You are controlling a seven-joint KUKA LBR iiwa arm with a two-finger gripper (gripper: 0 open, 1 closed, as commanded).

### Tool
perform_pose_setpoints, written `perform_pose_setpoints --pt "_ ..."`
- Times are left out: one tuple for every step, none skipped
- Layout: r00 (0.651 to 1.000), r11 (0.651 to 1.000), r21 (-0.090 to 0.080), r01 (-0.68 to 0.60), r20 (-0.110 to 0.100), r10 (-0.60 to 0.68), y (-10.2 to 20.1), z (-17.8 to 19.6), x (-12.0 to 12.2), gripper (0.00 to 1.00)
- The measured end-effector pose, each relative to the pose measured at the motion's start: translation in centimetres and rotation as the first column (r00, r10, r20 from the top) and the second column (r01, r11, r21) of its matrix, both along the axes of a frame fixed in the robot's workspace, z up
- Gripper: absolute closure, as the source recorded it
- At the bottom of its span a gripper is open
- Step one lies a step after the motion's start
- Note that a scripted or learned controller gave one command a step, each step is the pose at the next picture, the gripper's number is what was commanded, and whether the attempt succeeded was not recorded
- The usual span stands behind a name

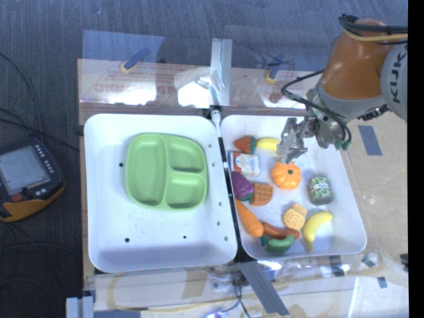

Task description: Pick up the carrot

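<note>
**Carrot waits at the near-left of the toy bin while the jaws hang over the far side**

While the jaws (293, 142) hover above the far part of the right bin (351, 207), their two fingers look slightly parted with nothing between them, tips pointing down just above the small orange pumpkin (286, 175). Just beside them lie a yellow lemon-like piece (268, 144) and a small orange-red fruit with a green top (244, 144). Behind the jaws the grey wrist rises into the orange band of the arm (354, 58), which comes in from the right.

Farther out, a white packet with a red label (244, 163) sits by the purple grapes (242, 186) and a waffle (262, 193). A green-grey can (319, 188), a corn cob (295, 214) and a banana (317, 226) fill the near-right part.

The carrot (249, 220) lies at the near-left of this bin, just beside the dividing wall, slanting from below the grapes toward the near edge, its lower end touching a red sausage-like piece (278, 230) and near a green pepper (278, 244). It is well apart from the jaws.

It looks like a moulded plastic toy: light, stiff and smooth, so likely to slip or roll if pinched off-centre. The best hold is probably across its thicker upper half, fingers set crosswise to its length, away from the wall and the crowding pieces at its tip.

The left bin (99, 197) holds a green divided plate (165, 171); both rest on the surface (132, 85)
</note>
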State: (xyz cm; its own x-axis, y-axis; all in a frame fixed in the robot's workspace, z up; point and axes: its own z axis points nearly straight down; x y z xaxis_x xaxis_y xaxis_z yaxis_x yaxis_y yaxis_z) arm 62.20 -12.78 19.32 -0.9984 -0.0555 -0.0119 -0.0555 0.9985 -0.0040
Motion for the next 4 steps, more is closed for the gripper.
perform_pose_setpoints --pt "1.000 1.000 0.002 0.000 -0.009 0.000 0.1 -0.5 -0.2 0.00" --pt "0.995 0.995 0.004 0.098 0.002 -0.098 -2.7 -10.3 -3.0 0.00" --pt "0.995 0.995 0.002 0.097 0.010 -0.097 -2.7 -9.1 -2.8 1.00" --pt "0.994 0.994 0.003 -0.106 -0.012 0.106 -4.7 -8.7 -10.4 1.00"
